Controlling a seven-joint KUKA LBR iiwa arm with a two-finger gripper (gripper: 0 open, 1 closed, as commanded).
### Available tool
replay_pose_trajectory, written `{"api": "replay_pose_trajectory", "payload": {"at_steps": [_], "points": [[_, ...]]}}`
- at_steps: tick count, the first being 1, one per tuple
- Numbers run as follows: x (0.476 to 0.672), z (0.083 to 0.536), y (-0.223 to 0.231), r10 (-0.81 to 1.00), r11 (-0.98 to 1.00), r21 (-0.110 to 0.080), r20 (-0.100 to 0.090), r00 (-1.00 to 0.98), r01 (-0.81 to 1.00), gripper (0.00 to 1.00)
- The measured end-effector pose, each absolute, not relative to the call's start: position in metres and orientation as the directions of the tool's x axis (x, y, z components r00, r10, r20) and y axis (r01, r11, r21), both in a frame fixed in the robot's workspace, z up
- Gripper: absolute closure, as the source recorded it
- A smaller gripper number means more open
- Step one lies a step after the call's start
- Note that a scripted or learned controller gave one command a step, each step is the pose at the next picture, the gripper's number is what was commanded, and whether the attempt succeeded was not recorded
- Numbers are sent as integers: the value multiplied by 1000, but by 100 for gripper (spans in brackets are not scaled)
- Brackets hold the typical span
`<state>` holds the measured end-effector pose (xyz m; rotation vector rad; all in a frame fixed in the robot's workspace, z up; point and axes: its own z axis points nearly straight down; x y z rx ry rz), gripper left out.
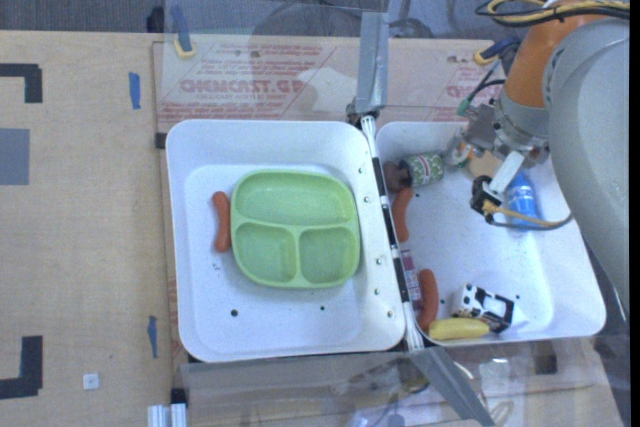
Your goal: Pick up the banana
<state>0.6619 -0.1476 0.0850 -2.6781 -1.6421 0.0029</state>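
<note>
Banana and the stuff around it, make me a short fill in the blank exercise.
The banana lies in the view's ___ bin.
The green plate has ___ compartments.
The toy beside the banana is black and ___.
Missing words: right, three, white.
</note>
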Motion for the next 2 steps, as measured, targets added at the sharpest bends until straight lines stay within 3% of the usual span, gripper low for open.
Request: {"api": "replay_pose_trajectory", "payload": {"at_steps": [1,2], "points": [[663,96,-144,894,-448,0,-1,448,894,100],[663,96,-144,894,-448,-1,-1,448,894,0]]}}
